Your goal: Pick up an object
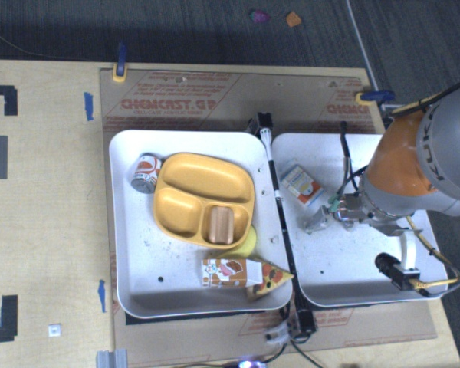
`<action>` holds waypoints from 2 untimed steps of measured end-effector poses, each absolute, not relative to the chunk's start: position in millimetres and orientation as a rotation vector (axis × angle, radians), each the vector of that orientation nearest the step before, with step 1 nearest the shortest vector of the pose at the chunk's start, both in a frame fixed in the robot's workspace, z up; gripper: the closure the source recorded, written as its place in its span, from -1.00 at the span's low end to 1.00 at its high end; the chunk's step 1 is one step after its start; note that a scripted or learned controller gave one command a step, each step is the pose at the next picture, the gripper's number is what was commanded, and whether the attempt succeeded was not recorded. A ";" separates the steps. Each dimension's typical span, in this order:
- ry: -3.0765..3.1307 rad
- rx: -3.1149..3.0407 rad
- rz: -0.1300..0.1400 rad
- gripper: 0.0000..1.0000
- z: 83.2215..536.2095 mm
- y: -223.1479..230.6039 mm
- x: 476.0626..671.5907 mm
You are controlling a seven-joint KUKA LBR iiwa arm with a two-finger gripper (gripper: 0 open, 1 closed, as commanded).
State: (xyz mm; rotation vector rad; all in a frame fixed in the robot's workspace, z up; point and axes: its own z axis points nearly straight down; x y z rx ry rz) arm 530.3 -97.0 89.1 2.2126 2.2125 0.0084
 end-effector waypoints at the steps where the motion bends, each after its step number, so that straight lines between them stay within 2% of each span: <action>1: 2.214 2.217 0.003 -1.00 89.2 -96.1 547.9; 2: 2.212 2.210 0.012 -1.00 89.2 -92.4 523.3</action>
